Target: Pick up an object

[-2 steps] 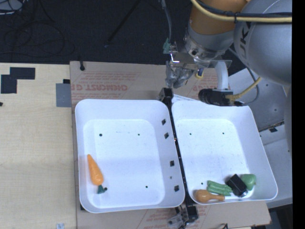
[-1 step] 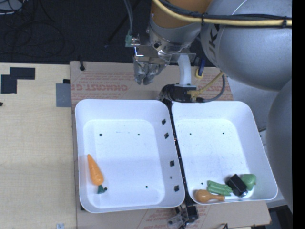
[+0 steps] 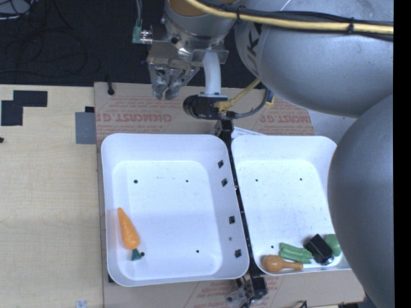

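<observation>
An orange toy carrot (image 3: 128, 230) with a small green top lies in the left bin (image 3: 164, 147) near its front left corner. My gripper (image 3: 169, 92) hangs high above the bench, over the cardboard beyond the left bin's far rim. Its fingertips sit close together with nothing between them. In the right bin (image 3: 282, 146), at the front right corner, lie a green pod-like toy (image 3: 295, 253), a black block (image 3: 319, 249), an orange pear-shaped toy (image 3: 280, 264) and a small green piece (image 3: 332, 243).
The large grey arm fills the upper right and hides the right bin's right edge. A black divider with clips (image 3: 230, 185) runs between the bins. Cardboard (image 3: 128, 108) lies under the bins; a pale wooden bench (image 3: 45, 197) extends left.
</observation>
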